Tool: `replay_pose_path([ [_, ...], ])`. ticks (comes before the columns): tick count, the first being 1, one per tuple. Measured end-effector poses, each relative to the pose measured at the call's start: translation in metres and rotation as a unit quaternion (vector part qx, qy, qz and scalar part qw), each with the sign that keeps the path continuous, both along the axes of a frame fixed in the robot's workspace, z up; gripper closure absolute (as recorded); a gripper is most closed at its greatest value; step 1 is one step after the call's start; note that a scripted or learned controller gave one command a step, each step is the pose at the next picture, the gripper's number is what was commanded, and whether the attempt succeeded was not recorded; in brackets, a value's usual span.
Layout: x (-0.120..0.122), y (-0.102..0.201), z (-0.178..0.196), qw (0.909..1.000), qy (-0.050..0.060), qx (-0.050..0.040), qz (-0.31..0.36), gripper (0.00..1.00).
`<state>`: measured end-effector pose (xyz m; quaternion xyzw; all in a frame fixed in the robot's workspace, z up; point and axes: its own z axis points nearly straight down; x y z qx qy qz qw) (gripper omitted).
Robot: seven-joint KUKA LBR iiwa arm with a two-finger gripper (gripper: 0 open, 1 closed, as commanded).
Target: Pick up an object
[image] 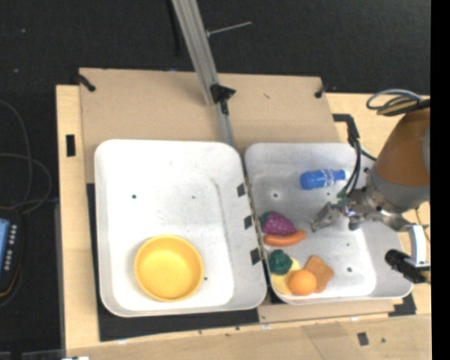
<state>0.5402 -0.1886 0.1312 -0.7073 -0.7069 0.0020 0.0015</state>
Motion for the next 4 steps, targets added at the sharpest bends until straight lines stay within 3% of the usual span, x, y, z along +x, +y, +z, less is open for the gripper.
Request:
replay_pose_path([
  [1,0.0,-0.001,-0.032,1.0,-0.002,-0.0005,0.0,0.0],
  [2,0.001,-0.002,-0.019,1.0,-0.005,-0.0008,-0.002,1.0],
  [4,0.0,-0.004,0.098,1.0,-0.007,-0.0014,0.002,1.0],
])
